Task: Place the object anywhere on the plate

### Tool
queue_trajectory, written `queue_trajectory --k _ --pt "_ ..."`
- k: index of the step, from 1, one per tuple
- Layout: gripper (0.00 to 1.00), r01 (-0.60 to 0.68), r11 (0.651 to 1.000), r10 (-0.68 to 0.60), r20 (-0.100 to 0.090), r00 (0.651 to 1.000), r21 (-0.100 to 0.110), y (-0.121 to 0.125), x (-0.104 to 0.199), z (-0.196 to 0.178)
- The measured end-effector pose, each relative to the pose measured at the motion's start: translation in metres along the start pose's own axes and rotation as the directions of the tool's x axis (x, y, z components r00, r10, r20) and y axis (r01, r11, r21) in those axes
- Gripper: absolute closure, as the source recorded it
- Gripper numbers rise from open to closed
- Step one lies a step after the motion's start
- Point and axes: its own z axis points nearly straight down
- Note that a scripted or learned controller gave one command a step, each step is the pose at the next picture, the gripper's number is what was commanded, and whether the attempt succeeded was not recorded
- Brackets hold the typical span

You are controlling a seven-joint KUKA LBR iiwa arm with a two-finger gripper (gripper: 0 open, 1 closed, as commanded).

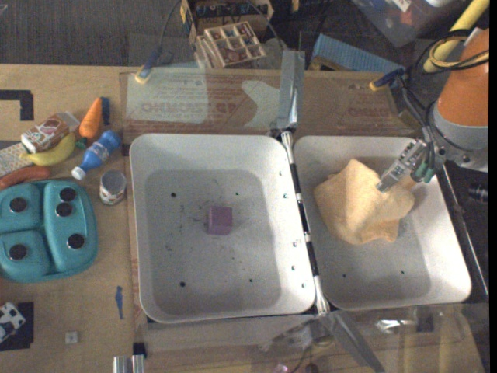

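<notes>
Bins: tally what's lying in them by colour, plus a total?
Purple: 1, small block in the left bin
Tan: 1, crumpled cloth in the right bin, gripper at its upper right edge
Total: 2

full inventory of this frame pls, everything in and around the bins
bins: 2, white, side by side mid-bench
block: 1, purple, middle of left bin
cloth: 1, tan and crumpled, right bin
divided tray: 1, teal, bench left of the bins
can: 1, small and silver, between tray and left bin
bottle: 1, blue and white, lying above the can
toy carrot: 1, orange, far left
toy banana: 1, yellow, far left
box of small items: 1, brown, behind the bins
arm: 1, grey with orange band, from the right
hand: 1, at the cloth's upper right edge
</notes>
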Motion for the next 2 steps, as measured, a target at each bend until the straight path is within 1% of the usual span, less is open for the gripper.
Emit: queue_trajectory --k 1,2 --pt "1.00 -0.265 0.964 0.265 0.001 0.964 -0.001 0.014 0.033 0.091" --pt "1.00 -0.242 0.970 0.242 -0.002 0.970 0.002 0.005 0.096 0.010"
